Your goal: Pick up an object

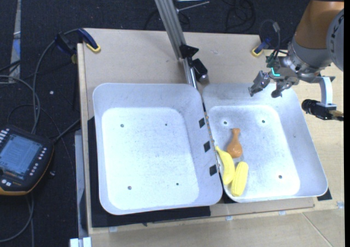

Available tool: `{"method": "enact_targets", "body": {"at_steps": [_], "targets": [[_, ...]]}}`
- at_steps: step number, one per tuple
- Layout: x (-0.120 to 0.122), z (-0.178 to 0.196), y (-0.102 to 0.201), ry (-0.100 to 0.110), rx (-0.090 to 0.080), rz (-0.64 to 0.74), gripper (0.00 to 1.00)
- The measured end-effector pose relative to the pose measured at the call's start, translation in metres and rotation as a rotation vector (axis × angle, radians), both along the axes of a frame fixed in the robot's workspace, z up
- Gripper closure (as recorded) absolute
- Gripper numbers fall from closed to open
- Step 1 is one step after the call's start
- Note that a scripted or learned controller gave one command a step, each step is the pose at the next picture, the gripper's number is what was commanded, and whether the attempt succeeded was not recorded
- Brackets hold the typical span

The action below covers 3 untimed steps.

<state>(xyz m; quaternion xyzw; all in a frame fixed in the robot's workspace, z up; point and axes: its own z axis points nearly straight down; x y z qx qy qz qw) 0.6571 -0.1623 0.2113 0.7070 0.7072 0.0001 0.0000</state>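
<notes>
My gripper (266, 88): two dark fingers (256, 88), spread apart with bare gap between them, nothing held; position, above the far rim of the right bin (306, 142), near its far right corner. My wrist: grey, with small green lights, orange band above it, arm leading off to the right. Right bin contents, all well apart from my fingers, toward the bin's near left part: one orange pear-shaped toy (234, 145), narrow end pointing to the far side, lying about mid-bin; one yellow banana (225, 165), along the bin's left wall, just near of the orange toy; one yellow corn-like piece (239, 178), touching the banana on its right side. Left of the right bin: left bin (109, 131), white, speckled floor. Beyond the right bin's far left corner: slanted metal pole (174, 24) with black clamp. Far left of both bins, off the bench: handheld control pendant (19, 158).
</notes>
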Motion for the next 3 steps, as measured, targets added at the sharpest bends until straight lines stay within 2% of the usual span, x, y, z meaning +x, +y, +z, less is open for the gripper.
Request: {"method": "enact_targets", "body": {"at_steps": [1,3], "targets": [[0.0,0.0,0.0,0.0,0.0,0.0,0.0],[0.002,-0.098,0.011,0.005,0.001,0.0,0.0]]}}
